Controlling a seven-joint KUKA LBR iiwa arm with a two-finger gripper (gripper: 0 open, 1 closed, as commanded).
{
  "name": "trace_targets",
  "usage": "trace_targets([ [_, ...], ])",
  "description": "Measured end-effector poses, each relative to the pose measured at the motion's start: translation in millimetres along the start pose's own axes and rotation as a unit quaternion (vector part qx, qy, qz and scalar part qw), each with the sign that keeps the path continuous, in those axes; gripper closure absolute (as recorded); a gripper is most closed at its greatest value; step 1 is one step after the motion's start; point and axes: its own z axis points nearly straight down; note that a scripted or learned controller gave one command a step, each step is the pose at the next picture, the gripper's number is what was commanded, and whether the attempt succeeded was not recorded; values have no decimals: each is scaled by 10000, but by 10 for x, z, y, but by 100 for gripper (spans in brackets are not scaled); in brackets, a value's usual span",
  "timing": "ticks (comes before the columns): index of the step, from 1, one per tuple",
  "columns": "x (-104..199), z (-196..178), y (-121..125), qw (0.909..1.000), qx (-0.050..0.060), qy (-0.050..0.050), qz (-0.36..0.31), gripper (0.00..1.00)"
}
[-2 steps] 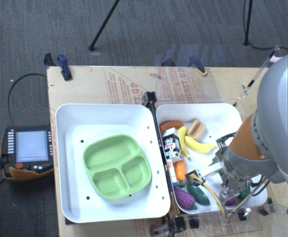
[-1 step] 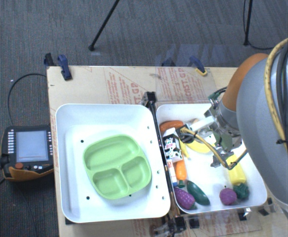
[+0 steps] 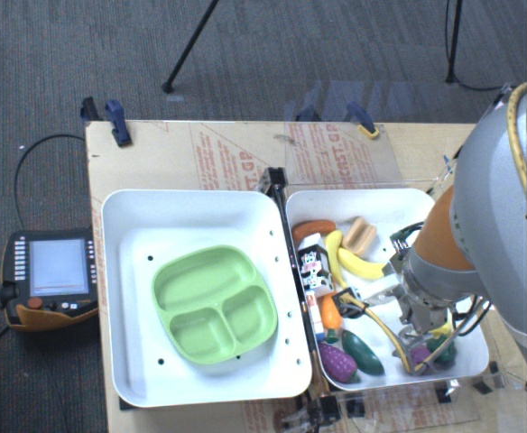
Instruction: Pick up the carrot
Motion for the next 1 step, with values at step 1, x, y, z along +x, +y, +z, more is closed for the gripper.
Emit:
trace_targets([
  [1, 383, -448, -104, 9997, -23, 66, -240, 0],
])
